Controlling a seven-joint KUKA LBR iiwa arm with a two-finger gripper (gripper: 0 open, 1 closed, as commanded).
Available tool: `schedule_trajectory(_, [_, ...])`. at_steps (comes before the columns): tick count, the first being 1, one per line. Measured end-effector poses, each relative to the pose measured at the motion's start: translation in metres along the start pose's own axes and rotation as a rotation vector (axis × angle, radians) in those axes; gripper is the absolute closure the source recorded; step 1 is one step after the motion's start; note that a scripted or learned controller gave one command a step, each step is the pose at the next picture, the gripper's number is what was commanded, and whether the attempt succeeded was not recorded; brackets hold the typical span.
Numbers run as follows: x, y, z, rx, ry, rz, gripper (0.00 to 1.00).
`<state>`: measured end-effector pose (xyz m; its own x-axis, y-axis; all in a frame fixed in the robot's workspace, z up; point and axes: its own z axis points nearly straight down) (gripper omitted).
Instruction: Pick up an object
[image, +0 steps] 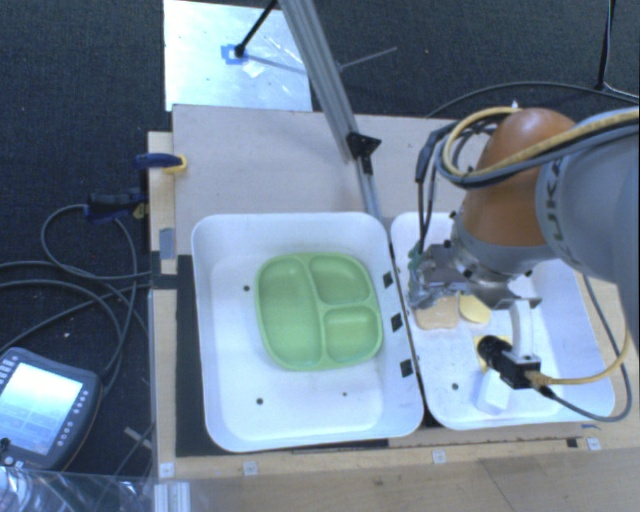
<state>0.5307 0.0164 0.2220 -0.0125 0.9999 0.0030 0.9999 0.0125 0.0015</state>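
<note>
My gripper (425, 290) hangs low over the left part of the right bin (588, 385), under the arm's orange-banded wrist (520, 165). Just below it lies a flat tan piece (436, 318), either touching the gripper or very close to it. A small yellow piece (477, 311) sits right beside the tan one. Near the bin's front edge lies a white block (492, 395). The wrist and its cables hide much of the bin's back half.
The left bin (215, 330) holds a green three-part plate (320, 308). A black plug with a yellow cable (508, 363) hangs from the arm over the right bin. A slanted metal pole (335, 90) crosses the back of the bench.
</note>
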Motion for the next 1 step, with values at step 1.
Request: schedule_trajectory(1, [0.0434, 0.0123, 0.0006, -0.001, -0.001, 0.002, 1.00])
